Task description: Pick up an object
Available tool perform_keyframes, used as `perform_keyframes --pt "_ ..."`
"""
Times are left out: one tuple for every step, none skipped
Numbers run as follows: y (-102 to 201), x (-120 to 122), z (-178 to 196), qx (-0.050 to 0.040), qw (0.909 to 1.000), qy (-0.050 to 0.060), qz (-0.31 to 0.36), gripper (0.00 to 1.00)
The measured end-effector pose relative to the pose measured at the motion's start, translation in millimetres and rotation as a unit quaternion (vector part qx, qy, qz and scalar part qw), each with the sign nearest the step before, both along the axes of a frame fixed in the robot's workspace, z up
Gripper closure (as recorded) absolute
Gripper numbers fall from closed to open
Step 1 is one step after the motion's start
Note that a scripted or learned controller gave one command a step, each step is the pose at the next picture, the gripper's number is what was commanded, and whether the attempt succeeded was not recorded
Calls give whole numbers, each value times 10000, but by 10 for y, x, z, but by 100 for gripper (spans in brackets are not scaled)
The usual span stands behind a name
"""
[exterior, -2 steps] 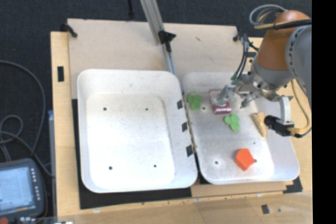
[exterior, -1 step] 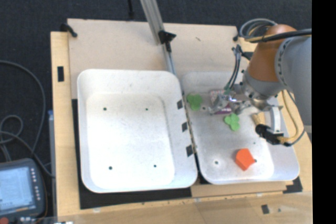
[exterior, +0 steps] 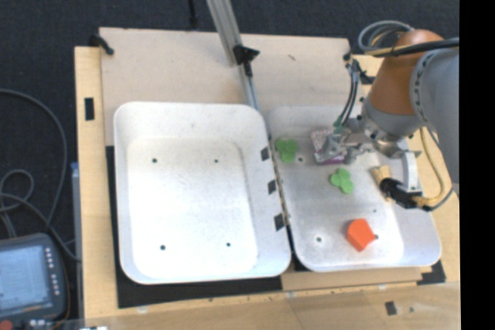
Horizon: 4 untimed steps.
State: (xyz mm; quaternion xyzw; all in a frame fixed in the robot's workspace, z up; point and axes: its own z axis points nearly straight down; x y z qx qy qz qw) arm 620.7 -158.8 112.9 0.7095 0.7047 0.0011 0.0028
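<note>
End effector (exterior: 334, 147) over a small purple object (exterior: 334, 160).

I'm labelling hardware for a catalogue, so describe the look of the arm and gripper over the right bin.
The arm is a thick grey cylinder with an orange band above the wrist. Grey cables loop over its top, and a thin dark cable runs down toward the wrist. The gripper is a small metallic grey assembly. A yellow cable with a black plug hangs beside the wrist.
</note>
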Motion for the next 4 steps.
perform_keyframes --pt "-103 7 591 -2 10000 -7 25 100" --pt "-17 11 1113 3 10000 -9 46 100" --pt "-31 12 947 1 10000 33 39 100" --pt "469 -24 989 16 10000 27 61 100"
